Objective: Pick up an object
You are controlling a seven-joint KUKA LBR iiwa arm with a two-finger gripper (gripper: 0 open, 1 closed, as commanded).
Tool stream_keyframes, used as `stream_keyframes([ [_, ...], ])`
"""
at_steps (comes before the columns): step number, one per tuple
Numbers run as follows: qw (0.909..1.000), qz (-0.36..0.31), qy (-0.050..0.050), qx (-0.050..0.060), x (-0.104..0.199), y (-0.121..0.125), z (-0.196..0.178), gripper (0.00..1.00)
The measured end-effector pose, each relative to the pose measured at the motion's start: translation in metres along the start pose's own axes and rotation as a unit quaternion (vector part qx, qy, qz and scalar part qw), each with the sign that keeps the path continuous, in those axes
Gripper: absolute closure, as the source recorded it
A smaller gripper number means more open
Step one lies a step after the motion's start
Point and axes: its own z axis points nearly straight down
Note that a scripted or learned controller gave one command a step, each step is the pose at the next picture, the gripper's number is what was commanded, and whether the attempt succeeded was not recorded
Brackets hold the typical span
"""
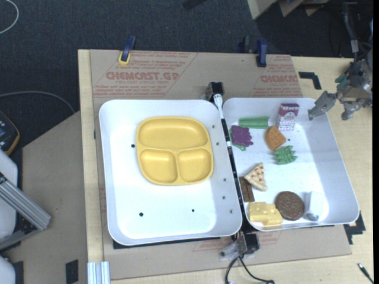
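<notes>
The right white bin [331, 158] holds several toy foods: a green pickle [253, 122], purple grapes [241, 136], a small milk carton [288, 117], an orange bread piece [274, 138], a green leafy piece [285, 155], a pizza slice [256, 176], a yellow cheese block [265, 213] and a round brown cookie [289, 205]. My gripper [331, 109] hangs over the bin's far right corner, to the right of the milk carton. It is open, with its fingers spread and nothing between them.
The left white bin [118, 206] holds a yellow divided plate [174, 149]. A dark brown bar [246, 189] lies by the wall between the bins. A small grey piece [311, 210] sits right of the cookie. Clamps stand at the bench's far edge.
</notes>
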Motion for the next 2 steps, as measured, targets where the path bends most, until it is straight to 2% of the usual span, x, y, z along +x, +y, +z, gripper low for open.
stream_keyframes([
  [1,1.0,-0.002,-0.002,-0.007,0.001,0.003,-0.009,0.0],
  [2,1.0,-0.003,-0.001,-0.004,0.006,0.003,0.035,0.0],
])
